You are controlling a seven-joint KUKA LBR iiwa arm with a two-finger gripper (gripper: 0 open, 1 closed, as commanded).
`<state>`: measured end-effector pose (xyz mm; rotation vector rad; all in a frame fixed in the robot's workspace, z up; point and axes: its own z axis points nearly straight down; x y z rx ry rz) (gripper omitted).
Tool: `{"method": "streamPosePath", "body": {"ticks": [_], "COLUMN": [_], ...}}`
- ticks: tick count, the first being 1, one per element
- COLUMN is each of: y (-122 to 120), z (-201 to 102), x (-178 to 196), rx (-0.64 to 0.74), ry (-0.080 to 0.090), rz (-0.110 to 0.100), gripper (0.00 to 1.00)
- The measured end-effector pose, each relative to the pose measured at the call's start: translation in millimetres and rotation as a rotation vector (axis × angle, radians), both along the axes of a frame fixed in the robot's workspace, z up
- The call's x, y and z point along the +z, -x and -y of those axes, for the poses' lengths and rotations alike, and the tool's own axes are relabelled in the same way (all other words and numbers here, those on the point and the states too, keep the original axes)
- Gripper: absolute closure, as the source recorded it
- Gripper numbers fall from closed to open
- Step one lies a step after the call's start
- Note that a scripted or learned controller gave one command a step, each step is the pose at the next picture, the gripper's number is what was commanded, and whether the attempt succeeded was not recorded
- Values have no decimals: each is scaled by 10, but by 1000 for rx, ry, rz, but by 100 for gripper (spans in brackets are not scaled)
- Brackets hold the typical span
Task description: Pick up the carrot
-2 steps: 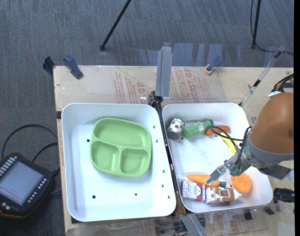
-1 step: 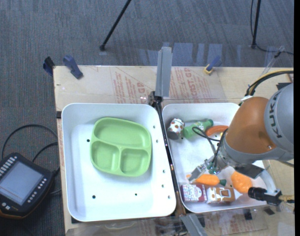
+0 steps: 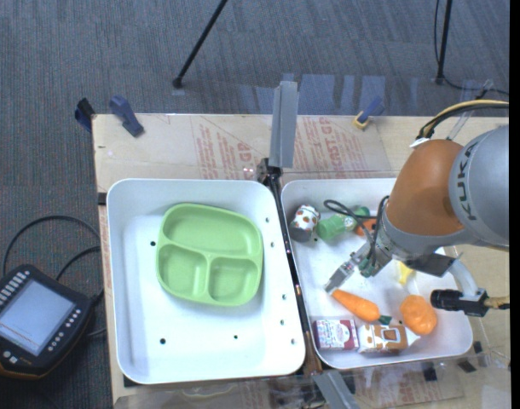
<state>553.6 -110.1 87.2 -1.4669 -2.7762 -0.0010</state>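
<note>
Orange carrot (image 3: 356, 303) (beneath claw (image 3: 343, 274))

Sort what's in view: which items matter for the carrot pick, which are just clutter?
Relevant:
carrot, lying in the right bin
gripper, just above-left of the carrot, not holding it

Clutter:
green divided plate in the left bin
carton
orange round fruit toy
small ball
green toy

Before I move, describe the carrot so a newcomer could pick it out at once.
Look in the right-hand white bin, toward its near edge. The carrot lies flat, just behind the small carton. It is the long tapered orange piece with a green stem end, unlike the rounder orange fruit to its right.
</note>
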Motion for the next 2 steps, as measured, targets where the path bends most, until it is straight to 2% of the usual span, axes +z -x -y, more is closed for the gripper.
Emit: {"method": "streamPosePath", "body": {"ticks": [1, 2], "y": [-148, 330], "z": [153, -168], "x": [53, -11], "rx": [-92, -165], "ry": [0, 0], "rz": [1, -4], "gripper": [0, 0]}}
